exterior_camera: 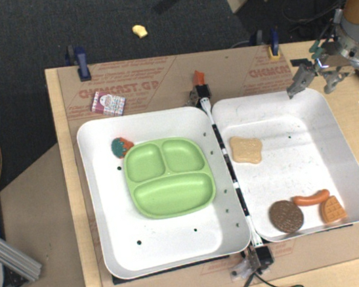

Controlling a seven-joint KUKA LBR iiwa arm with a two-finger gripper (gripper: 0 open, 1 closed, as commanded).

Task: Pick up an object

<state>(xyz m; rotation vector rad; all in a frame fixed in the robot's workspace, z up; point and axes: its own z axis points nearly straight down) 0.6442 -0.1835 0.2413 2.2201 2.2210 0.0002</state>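
Camera view: gripper (313, 79) open, arm cropped.

Glossy green plastic plate (169, 177), smooth white bins (108, 202), matt cardboard (149, 71)

The bench (73, 187) is topped with a brown cardboard sheet (157, 76) with red lettering. Two white bins sit on it side by side, left bin (115, 248) at 9 o'clock, right bin (346, 149) at 3. A small pink printed packet (107, 102) lies on the cardboard around 11 o'clock, just beyond the left bin.
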